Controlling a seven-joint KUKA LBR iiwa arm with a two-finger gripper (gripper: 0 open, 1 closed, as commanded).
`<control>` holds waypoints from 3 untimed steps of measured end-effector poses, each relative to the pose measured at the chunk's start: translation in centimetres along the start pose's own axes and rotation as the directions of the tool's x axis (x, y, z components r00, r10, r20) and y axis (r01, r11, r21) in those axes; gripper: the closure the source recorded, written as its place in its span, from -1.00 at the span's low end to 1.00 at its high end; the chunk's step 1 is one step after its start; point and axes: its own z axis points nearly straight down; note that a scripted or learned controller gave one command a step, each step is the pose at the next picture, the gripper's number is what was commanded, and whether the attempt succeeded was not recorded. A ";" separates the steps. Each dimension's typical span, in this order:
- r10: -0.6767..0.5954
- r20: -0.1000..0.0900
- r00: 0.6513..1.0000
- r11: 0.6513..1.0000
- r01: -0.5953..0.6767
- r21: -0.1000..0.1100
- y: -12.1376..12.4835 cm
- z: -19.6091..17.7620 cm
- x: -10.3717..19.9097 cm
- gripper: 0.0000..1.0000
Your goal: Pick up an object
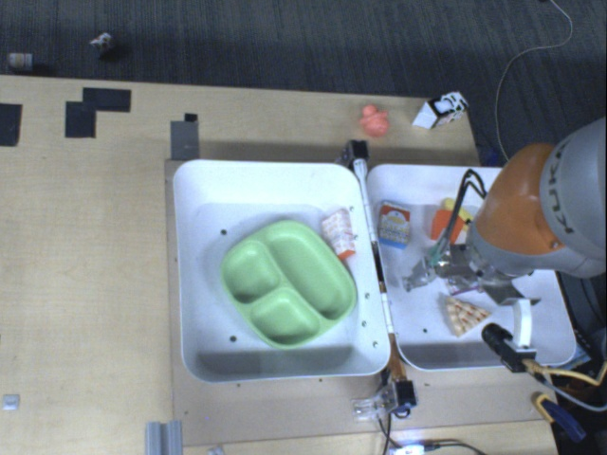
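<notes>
Nearest my gripper (424, 275): tan waffle-patterned wedge (465, 315) on the right white bin's (417, 351) floor, just below it. Orange cylinder (443, 221) and small printed carton (394, 226) lie further up. I cannot tell the fingers' spread. Green divided plastic plate (287, 281) sits in the left white bin (194, 282).

Two bins sit side by side on the bench (85, 282). In the left bin (199, 349), a divided plate (285, 281) lies near the middle, with a small tube (340, 232) by the right wall. In the right bin (403, 344), a small carton (394, 225) lies near the left wall, and a pizza slice (464, 315) nearer the front edge. A small toy (376, 119) rests on the bench behind the bins.
</notes>
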 end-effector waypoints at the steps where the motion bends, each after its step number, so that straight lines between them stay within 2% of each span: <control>1: -0.004 -0.006 1.000 1.000 0.004 0.012 10.8 1.5 -0.9 -1.00; 2: -0.010 -0.002 1.000 1.000 0.010 0.006 11.0 0.3 -1.0 1.00; 3: -0.004 -0.009 1.000 1.000 0.004 0.023 14.7 -13.1 -1.6 1.00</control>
